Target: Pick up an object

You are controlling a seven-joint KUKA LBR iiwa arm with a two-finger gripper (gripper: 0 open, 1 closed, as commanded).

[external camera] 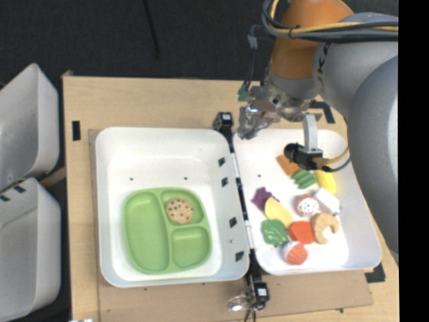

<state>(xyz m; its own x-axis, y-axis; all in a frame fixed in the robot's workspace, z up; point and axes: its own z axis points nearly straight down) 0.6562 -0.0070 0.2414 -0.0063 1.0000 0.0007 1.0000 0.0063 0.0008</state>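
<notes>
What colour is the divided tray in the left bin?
Light green; the tray shows clearly in the camera view, with a cookie in one compartment.

Bulky grey arm (365,72) with a glossy orange band (301,35), looped black-and-yellow cables (322,20), metallic tool (258,116).

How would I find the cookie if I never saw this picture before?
Look in the left white bin, where a green tray with three compartments lies. The cookie sits in the tray's small upper right compartment. It is round, tan and speckled with dark chips, the one thing lying on the tray.
</notes>
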